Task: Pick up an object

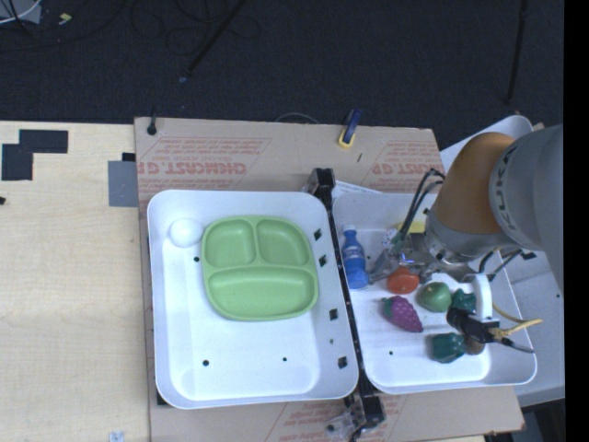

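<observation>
— What covers the bench?
— Brown printed cardboard (276, 159) under two white bins; the left bin (175, 339) bears a green divided plastic tray (259, 268).
— And the arm?
— Its gripper (398, 258) hangs low in the right bin (442, 376), just above a red-orange round toy (401, 281), beside a small blue bottle (352, 258); its grip cannot be told.

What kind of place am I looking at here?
Probably a robotics lab bench: a robot arm over two white bins, toy items like a small blue bottle, and loose cables behind.
</observation>
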Motion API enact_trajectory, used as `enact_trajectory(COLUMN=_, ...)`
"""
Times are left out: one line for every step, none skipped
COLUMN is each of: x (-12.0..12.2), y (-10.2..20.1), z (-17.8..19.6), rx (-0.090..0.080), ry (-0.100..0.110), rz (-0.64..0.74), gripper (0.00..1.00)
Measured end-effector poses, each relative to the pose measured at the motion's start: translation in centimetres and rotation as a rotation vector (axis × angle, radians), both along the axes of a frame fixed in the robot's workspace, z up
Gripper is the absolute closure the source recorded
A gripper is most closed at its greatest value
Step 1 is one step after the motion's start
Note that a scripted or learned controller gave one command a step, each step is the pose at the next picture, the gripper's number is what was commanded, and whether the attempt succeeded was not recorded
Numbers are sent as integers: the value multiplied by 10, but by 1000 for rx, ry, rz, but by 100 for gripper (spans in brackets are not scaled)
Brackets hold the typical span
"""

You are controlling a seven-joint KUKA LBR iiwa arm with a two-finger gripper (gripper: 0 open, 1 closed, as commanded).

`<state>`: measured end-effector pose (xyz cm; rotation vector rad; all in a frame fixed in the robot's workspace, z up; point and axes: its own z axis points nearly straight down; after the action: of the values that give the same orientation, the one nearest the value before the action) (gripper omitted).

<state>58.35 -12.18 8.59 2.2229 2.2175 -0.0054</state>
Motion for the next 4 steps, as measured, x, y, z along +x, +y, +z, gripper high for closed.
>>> enact_trajectory(x=1, y=-1, z=14, rx=4, ry=-2, rz=-5, gripper=100)
enact_trajectory(x=-6, y=6, z=63, rx=4, ry=0, rz=2, gripper=100)
enact_trajectory(x=-3, y=8, z=125, rx=4, ry=-3, rz=2, gripper=100)
enact_trajectory(x=-3, y=7, z=142, rx=4, ry=-1, rz=2, gripper=100)
